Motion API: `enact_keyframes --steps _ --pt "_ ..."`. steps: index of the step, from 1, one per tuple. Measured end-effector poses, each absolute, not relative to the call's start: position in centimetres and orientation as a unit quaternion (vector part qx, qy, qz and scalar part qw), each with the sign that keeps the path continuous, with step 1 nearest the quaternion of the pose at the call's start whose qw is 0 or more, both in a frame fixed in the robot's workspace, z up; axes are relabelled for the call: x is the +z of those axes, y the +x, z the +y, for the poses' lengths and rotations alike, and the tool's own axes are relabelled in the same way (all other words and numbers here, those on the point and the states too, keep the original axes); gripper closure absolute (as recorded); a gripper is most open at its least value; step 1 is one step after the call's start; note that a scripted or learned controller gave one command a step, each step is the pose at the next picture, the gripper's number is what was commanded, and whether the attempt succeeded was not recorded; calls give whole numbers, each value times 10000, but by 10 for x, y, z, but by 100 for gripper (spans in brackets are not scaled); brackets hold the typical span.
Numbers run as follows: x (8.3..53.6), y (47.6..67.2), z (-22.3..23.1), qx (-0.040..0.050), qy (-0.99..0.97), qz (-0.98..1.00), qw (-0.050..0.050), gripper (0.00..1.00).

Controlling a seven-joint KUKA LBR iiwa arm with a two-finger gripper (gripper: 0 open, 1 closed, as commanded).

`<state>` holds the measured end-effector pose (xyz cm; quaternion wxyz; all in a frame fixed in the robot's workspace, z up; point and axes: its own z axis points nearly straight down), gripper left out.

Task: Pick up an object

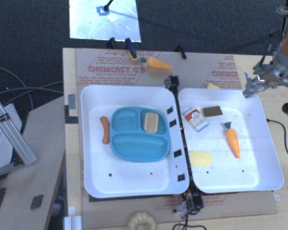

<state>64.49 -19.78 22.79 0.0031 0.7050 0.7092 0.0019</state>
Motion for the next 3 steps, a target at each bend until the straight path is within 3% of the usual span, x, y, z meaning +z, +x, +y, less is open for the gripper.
enact_keyframes --steps 2,3 --pt "245 630 -88 15 7035 7107 4 100" --pt "236 610 -41 5 7039 7103 -8 100"
